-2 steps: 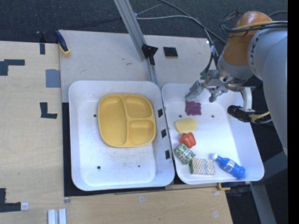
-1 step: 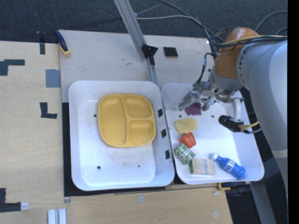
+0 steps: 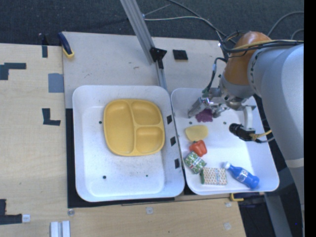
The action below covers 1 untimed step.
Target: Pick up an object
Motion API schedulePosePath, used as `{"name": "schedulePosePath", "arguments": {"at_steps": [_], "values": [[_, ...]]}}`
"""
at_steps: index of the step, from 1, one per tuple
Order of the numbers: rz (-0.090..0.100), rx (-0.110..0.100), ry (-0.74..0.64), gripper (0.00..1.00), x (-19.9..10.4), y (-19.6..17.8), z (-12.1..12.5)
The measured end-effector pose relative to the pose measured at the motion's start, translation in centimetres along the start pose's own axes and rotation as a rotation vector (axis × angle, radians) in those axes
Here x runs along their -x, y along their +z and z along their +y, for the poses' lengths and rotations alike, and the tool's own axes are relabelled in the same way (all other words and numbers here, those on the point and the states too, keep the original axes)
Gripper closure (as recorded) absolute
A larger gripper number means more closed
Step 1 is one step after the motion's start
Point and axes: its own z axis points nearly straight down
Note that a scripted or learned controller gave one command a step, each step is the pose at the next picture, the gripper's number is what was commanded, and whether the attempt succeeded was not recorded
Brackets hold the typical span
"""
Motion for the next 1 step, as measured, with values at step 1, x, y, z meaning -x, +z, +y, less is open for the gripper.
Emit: {"name": "schedulePosePath", "arguments": {"at_steps": [1], "values": [[-0.002, 0.004, -0.001, 1.0, 0.03, -1.15, 0.08]]}}
